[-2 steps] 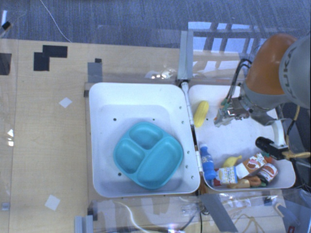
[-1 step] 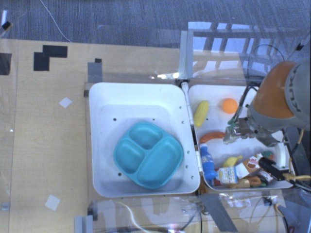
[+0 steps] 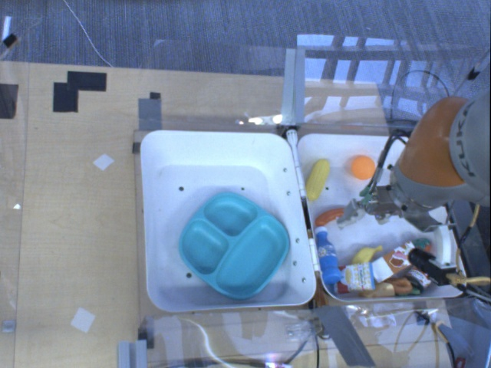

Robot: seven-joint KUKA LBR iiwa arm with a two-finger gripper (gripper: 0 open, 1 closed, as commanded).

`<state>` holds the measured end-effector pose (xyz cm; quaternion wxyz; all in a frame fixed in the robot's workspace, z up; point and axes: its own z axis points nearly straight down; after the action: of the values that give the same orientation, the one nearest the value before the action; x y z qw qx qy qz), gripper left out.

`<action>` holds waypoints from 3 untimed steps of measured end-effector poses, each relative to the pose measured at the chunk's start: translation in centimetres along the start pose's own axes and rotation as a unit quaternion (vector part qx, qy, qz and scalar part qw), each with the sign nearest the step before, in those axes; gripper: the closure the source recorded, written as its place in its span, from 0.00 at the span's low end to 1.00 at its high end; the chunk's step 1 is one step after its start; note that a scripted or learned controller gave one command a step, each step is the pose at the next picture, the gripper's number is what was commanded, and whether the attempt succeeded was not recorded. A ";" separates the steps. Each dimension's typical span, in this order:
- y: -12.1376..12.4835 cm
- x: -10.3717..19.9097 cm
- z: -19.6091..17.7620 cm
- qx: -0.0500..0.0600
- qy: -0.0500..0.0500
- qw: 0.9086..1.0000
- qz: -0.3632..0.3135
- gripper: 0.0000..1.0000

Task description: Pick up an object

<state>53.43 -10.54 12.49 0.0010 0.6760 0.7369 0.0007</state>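
Nothing is lifted yet: the gripper (image 3: 359,210) hangs low in the right bin (image 3: 337,148), beside a red object (image 3: 328,216); whether its jaws are wide or closed, I cannot tell.

Pale wooden bench (image 3: 69,236), two white bins (image 3: 157,205) side by side, black tape patches (image 3: 77,89)
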 end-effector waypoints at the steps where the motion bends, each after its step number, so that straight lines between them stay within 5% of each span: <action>1: 6.5 0.7 3.6 -0.005 -0.001 1.000 0.023 0.00; 2: 3.4 1.3 3.5 -0.006 -0.001 1.000 -0.028 0.00; 3: 3.7 1.3 2.3 -0.010 -0.002 1.000 -0.030 1.00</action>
<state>56.99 -8.92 10.24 0.0092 0.6538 0.7566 0.0063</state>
